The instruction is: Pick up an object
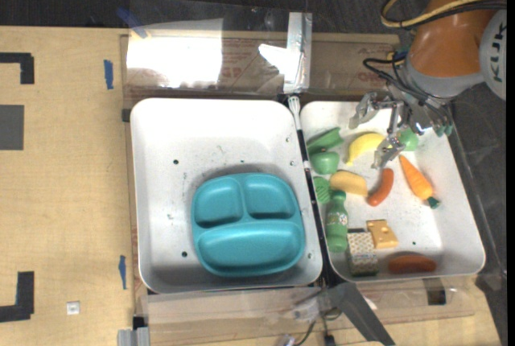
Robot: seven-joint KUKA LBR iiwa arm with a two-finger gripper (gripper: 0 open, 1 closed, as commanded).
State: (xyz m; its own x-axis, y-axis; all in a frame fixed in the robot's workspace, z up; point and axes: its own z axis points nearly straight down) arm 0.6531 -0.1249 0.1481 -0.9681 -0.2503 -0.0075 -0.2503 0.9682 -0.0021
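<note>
Camera view: gripper (392, 145) over right bin (463, 212), by lemon (362, 146)

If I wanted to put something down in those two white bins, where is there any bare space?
Left bin: open white floor along the back, between its rear wall and the teal divided tray, and a strip down its left side. Right bin: a bare patch by the right wall, between the carrot and the red sausage. Its back and left side are crowded with toy food under the gripper.
</note>
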